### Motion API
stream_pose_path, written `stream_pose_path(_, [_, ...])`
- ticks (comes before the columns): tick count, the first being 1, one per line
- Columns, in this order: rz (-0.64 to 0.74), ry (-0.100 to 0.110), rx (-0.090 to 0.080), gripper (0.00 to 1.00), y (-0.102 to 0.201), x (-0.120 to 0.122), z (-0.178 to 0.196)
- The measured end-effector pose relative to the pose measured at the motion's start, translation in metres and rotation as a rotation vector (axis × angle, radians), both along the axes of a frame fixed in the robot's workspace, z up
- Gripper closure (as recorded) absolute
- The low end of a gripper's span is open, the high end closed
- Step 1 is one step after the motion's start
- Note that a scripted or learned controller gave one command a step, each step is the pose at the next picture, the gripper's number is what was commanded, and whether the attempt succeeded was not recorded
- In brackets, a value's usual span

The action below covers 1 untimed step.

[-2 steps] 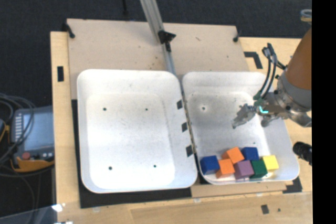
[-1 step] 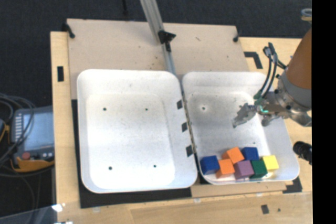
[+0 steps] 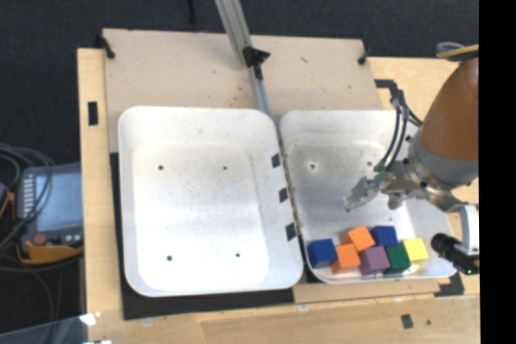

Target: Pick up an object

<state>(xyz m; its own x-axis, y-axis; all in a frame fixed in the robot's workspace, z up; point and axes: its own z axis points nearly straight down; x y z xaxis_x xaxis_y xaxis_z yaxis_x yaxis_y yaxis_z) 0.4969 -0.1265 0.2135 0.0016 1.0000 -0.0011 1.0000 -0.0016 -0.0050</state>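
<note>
Over the right bin (image 3: 322,133), the claw (image 3: 360,193) is held low from three o'clock, fingers apart and unladen; the blocks (image 3: 367,250) are clustered at its five o'clock.

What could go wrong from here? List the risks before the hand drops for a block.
1. The blocks are packed touching in the right bin's near corner, so the hand may find no gap and just shove them.
2. The green block and yellow block sit against the rim; a finger could strike the wall.
3. The hand hangs above bare floor, off the cluster.
</note>
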Motion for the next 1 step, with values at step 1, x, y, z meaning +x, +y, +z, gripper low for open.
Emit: stream_pose_path(1, [-0.001, 0.0, 0.001, 0.0, -0.0055, -0.0103, -0.0516])
